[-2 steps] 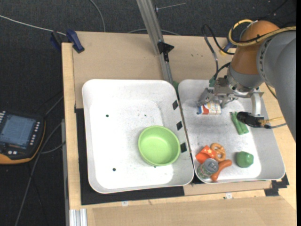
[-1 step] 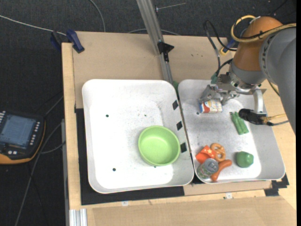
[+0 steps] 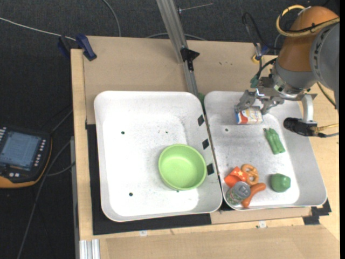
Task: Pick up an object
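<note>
1. the arm (image 3: 307, 42) comes in from 3 o'clock, its orange band sitting above the grey wrist at the upper right of the bench
2. the gripper (image 3: 252, 106) hangs over the far end of the right bin (image 3: 232, 104), at about 12 o'clock within that bin
3. a small white and red carton (image 3: 249, 116) sits right under the gripper, touching or nearly touching it; i cannot tell whether the tool is wide, narrow or gripping the carton
4. a green bottle-like piece (image 3: 274, 141) lies near the bin's 3 o'clock side
5. a green rounded object (image 3: 280, 183) rests toward 5 o'clock
6. an orange and grey cluster of toys (image 3: 243, 185) lies at 6 o'clock
7. the left bin (image 3: 135, 117) holds a green bowl (image 3: 182, 167), upright, toward its 4 o'clock corner
</note>
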Action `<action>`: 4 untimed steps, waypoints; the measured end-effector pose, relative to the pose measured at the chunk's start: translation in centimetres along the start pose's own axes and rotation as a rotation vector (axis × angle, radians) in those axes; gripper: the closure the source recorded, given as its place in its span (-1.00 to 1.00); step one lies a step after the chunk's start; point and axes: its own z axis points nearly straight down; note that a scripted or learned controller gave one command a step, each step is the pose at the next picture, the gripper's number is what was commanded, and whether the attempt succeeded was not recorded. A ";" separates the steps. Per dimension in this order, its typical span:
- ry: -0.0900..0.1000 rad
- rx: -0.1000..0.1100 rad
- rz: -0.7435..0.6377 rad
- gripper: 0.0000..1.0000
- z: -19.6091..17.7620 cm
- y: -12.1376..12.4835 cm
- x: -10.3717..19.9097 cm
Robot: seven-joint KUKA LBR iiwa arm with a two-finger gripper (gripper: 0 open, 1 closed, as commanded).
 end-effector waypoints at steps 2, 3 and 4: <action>0.000 0.002 0.000 1.00 -7.0 -0.2 0.7; 0.002 0.003 -0.004 1.00 -7.7 -1.8 6.4; 0.002 0.004 -0.004 1.00 -8.3 -3.2 11.0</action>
